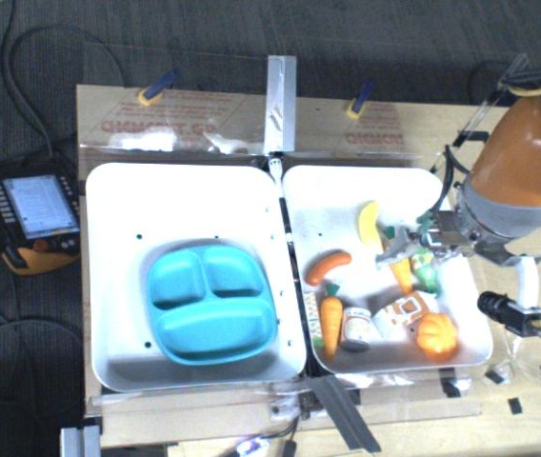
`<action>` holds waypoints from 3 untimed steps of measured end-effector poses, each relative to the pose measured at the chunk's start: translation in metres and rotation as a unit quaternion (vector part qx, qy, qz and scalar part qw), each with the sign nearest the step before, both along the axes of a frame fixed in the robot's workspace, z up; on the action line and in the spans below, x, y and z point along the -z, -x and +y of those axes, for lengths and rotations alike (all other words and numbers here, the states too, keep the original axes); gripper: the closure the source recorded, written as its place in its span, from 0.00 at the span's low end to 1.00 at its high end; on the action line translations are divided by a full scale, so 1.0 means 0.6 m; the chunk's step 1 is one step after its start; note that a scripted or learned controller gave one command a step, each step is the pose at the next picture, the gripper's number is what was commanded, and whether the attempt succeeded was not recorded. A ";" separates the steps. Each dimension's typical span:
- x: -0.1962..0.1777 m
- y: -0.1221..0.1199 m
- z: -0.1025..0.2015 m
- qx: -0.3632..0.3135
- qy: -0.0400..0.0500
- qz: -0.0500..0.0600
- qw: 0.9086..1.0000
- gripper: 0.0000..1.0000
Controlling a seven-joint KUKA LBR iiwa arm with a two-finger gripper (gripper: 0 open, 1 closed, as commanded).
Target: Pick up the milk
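The milk [406,313] is a small white carton with orange print, lying near the front of the right bin [347,193]. It sits between a small white can [356,327] and an orange fruit [436,336]. My gripper [410,247] hangs over the right half of this bin, a little behind the milk and apart from it. It is right above a yellow piece [401,273] and a green piece [427,274]. The grey arm with its orange band [515,160] comes in from the right.
The right bin also holds a banana [369,223], a sausage [328,267] and a carrot [330,321]. In the left bin [118,217] lies a blue divided plate [211,300]. A teach pendant [30,212] rests on the floor at the left.
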State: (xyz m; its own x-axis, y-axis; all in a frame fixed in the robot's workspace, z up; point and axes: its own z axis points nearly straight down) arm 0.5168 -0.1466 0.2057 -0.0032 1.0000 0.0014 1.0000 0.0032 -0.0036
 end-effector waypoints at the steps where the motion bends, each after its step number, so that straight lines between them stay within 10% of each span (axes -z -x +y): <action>1: 0.039 0.019 0.118 0.175 0.001 0.001 0.985 0.00; 2: 0.026 0.019 0.119 0.174 0.001 0.003 0.985 1.00; 3: -0.071 0.055 0.208 0.316 0.003 0.000 0.949 1.00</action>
